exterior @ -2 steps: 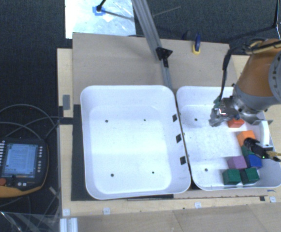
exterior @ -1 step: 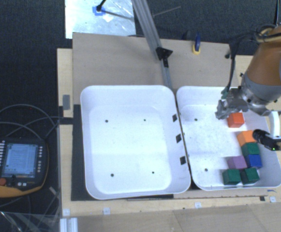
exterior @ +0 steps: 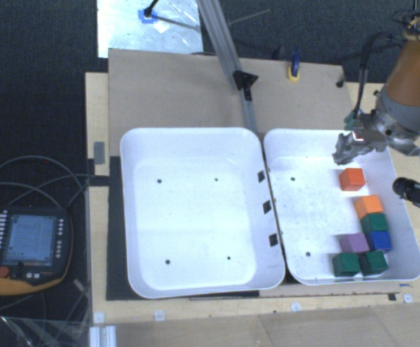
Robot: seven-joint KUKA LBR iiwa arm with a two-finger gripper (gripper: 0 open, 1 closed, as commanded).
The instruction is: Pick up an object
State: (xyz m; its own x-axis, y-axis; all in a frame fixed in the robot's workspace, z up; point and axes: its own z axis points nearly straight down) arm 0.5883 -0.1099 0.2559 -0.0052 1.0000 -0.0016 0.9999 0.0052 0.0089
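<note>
Green blocks [exterior: 346, 264] are sitting at the near rim of the right bin [exterior: 307, 215], with purple [exterior: 353, 243], blue [exterior: 380, 240] and orange blocks [exterior: 369, 206] running up toward 12 o'clock. One orange block [exterior: 352, 179] is lying apart, just at 6 o'clock of the tool [exterior: 348, 147], which is hovering over the bin; whether it is wide or narrow I cannot tell. Judging from this, the lone block is offering the cleanest pick: descending straight, centring over it, avoiding the crowded cluster.

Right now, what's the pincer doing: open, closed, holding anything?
Pincer: open or closed cannot be told; it hangs over the right bin, just above the orange-red block.
</note>
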